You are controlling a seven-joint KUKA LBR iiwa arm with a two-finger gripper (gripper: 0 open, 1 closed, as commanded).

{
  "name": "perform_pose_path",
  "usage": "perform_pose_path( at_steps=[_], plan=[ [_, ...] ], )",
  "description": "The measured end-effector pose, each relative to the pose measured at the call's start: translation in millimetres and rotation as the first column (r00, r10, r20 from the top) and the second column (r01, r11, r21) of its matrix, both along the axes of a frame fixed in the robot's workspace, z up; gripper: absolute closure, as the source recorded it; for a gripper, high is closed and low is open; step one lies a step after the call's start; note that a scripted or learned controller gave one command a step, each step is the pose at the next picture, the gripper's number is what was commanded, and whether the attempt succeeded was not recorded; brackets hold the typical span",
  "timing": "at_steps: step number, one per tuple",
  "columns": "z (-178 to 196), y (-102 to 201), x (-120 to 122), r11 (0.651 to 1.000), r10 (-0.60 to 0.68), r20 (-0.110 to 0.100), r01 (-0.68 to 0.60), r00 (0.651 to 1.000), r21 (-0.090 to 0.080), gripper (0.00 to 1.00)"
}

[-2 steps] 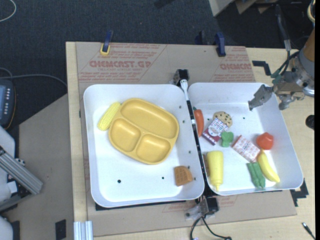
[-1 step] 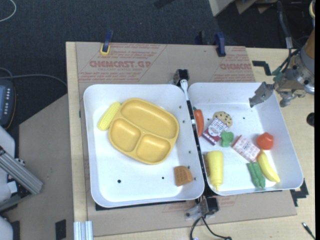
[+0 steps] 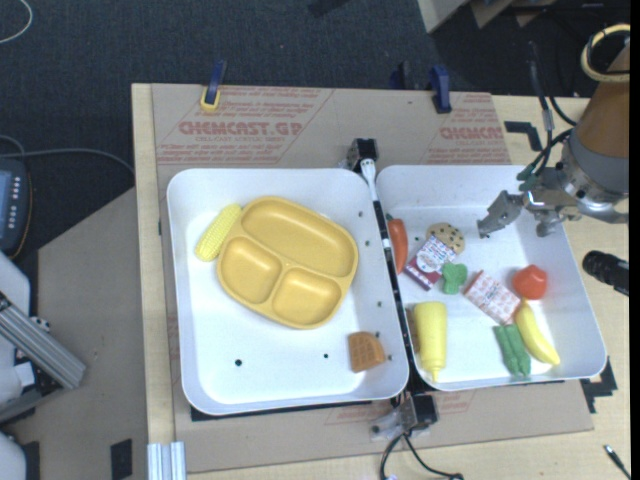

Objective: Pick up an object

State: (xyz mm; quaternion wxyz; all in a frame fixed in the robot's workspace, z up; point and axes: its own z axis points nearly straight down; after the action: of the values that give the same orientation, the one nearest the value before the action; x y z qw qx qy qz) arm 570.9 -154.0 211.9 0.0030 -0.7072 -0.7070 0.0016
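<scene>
- We see the gripper (image 3: pixel 520 215) hanging over the far right part of the right bin (image 3: pixel 590 298), its two fingers spread apart with nothing between them.
- The task names no single object, so we judge the nearest candidates: the cookie (image 3: pixel 444 236) and the red-and-white packet (image 3: pixel 431 261) lie just in front of the fingers, toward the bin's middle.
- Further toward the near edge lie a green piece (image 3: pixel 455 277), a second packet (image 3: pixel 490 296), a tomato (image 3: pixel 531 282), a banana (image 3: pixel 537 333), a green pod (image 3: pixel 513 350) and a yellow bottle-shaped piece (image 3: pixel 431 336); a carrot (image 3: pixel 398 242) lies against the bin's left wall.
- These look to us like light, hollow plastic play food: stiff, smooth, likely to slip or roll.
- We would take the cookie across its width, since it lies apart from its neighbours on the far side; the flat packets sit low and would be harder to get fingers under.
- The tomato is round and may squirt out of a pinch; the banana is better taken across its narrow middle.
- The left bin (image 3: pixel 190 268) holds a yellow divided plate (image 3: pixel 288 260), a corn cob (image 3: pixel 218 231) and a brown cracker (image 3: pixel 366 351).
- The brown board (image 3: pixel 250 123) under the bins reads "CHEMCAST GP" in red; the packets' print is too small to read.
</scene>
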Motion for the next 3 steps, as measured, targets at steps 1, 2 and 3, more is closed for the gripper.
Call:
perform_pose_path(
  at_steps=[1, 2, 3],
  plan=[
    [-60, 3, 7, 1.0, 0.001, -0.001, -0.001, 1.0, 0.0, 0.0],
    [-120, 6, 3, 1.0, -0.001, 0.006, 0.001, 1.0, 0.0, 0.0],
    [-122, 6, 6, 1.0, 0.0, 0.011, 0.0, 1.0, 0.001, 0.0]
  ],
)
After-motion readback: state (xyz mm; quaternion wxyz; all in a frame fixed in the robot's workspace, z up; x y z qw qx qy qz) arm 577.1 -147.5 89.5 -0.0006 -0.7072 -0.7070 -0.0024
